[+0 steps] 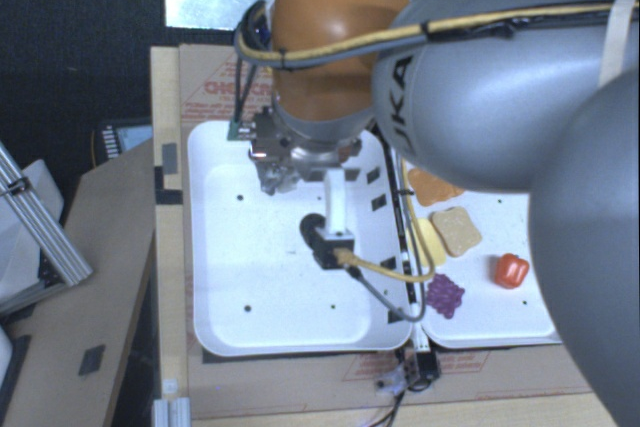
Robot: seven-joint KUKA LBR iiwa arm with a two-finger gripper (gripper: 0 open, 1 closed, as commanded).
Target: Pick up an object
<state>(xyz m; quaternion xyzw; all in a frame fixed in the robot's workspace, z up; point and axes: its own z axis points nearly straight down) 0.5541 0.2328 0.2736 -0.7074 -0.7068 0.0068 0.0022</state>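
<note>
My gripper point(273, 177) hangs over the back part of the left bin point(250, 275), below the orange wrist band. Nothing shows beneath it on the white floor there. The loose objects lie in the right bin point(500, 320): a tan bread slice point(459, 229), a yellow piece point(430, 240) beside it, an orange piece point(436, 186) behind them, a purple bunch of grapes point(445, 295) near the front, and a red pepper point(511, 270) further right. The arm hides much of the right bin's back and right side.
A raised divider point(403, 245) runs between the two bins, with a cable draped along it. Cardboard point(215, 90) lies under the bins. A brown bench surface point(100, 285) and metal rails point(40, 225) stand to the left.
</note>
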